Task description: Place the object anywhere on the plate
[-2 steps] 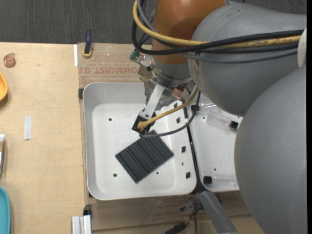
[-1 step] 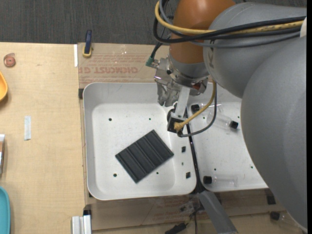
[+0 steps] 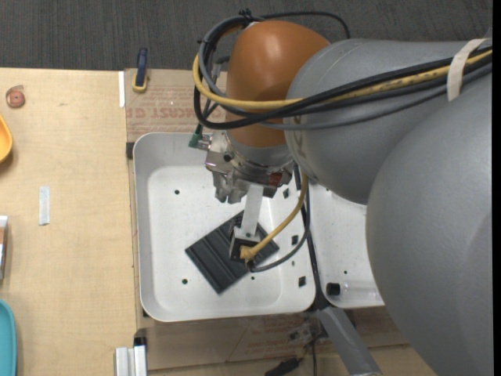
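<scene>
Black ribbed slab [image 3: 219, 258] lies flat on the floor of the left white bin [image 3: 156, 218], turned on a diagonal, in the half of the bin nearer the camera and close to its middle. Its top face carries parallel grooves, and its upper right end is partly covered by the robot's own fittings. Camera view, arm: the grey arm [image 3: 391, 155] enters from the right and crosses most of the right bin [image 3: 348, 276], its orange band [image 3: 270, 69] standing over the far rim of the left bin. Gripper [image 3: 232, 188] hangs below that band, above the bin floor and just beyond the slab's far end; whether it is wide or narrow cannot be told from this angle, and nothing is seen held in it. Contact between gripper and slab cannot be judged. Several small dark spots dot the floor of the left bin. A small black item [image 3: 333, 290] sits in the visible corner of the right bin. Both bins rest on printed cardboard [image 3: 168, 106], with a blue clamp [image 3: 142, 67] at its far left corner. The wooden bench [image 3: 70, 257] to the left bears a small white strip [image 3: 44, 206] and a round reddish disc [image 3: 14, 96].
</scene>
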Motion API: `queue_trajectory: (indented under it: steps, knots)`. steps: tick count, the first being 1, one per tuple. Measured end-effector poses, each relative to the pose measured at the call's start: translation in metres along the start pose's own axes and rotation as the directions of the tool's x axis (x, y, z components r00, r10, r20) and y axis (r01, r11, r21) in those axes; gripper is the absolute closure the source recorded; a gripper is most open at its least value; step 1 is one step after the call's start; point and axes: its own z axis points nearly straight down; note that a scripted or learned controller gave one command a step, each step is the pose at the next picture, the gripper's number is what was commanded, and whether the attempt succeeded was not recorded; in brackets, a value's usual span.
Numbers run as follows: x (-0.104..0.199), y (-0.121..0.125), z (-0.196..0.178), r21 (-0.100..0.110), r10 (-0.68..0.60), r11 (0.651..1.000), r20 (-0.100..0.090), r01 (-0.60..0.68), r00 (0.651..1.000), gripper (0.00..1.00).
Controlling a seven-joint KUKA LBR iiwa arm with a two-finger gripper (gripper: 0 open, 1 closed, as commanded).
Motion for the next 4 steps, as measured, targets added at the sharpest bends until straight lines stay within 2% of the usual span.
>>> queue_trajectory:
  steps: [1, 2, 3, 4]
  knots:
    - [0.026, 0.024, -0.030, -0.003, -0.166, 0.986, 0.000, 0.166, 0.986, 1.00]
    - [0.026, 0.024, -0.030, -0.003, -0.166, 0.986, 0.000, 0.166, 0.986, 0.00]
    - [0.037, 0.066, -0.057, -0.006, -0.640, 0.768, 0.001, 0.640, 0.768, 0.00]
    - [0.037, 0.066, -0.065, -0.004, -0.640, 0.768, 0.004, 0.640, 0.768, 1.00]
